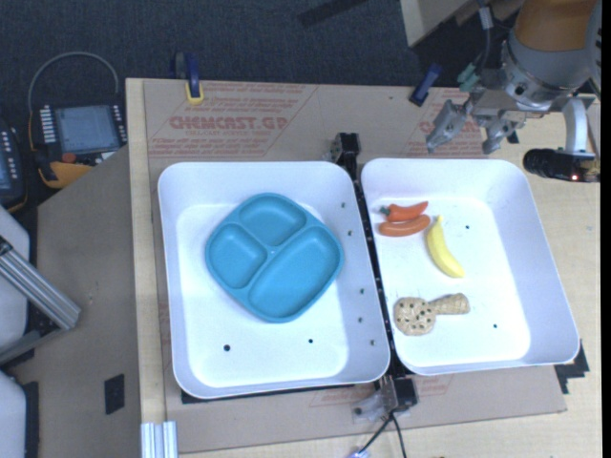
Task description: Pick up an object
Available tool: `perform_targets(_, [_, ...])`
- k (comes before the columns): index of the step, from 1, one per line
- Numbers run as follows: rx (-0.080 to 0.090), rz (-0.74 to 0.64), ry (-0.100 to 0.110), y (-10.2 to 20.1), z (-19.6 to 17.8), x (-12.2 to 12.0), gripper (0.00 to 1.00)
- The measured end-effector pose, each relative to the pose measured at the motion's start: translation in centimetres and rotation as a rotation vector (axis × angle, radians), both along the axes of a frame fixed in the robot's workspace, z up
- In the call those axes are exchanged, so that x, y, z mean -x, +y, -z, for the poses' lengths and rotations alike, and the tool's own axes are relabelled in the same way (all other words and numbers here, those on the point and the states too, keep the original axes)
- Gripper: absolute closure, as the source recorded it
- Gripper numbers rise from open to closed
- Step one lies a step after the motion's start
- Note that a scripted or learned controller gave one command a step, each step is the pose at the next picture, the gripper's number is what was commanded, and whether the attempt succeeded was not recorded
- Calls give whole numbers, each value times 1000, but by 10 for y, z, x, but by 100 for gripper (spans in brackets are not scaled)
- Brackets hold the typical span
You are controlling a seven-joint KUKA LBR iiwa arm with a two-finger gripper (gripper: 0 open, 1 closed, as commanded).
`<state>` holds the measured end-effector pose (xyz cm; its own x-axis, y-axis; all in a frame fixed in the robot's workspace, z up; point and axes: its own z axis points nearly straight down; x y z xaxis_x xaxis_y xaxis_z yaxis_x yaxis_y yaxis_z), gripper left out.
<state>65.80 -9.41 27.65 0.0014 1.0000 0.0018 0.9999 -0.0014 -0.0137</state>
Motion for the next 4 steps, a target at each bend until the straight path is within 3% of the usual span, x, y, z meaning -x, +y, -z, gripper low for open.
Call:
perform_targets(1, [1,-2,-12,0,-7,-2,0])
perform_targets(2, [1,-1,-7,-4,38,-6,0])
perform_targets(4, [1,-1,-6,-7,147,7,0])
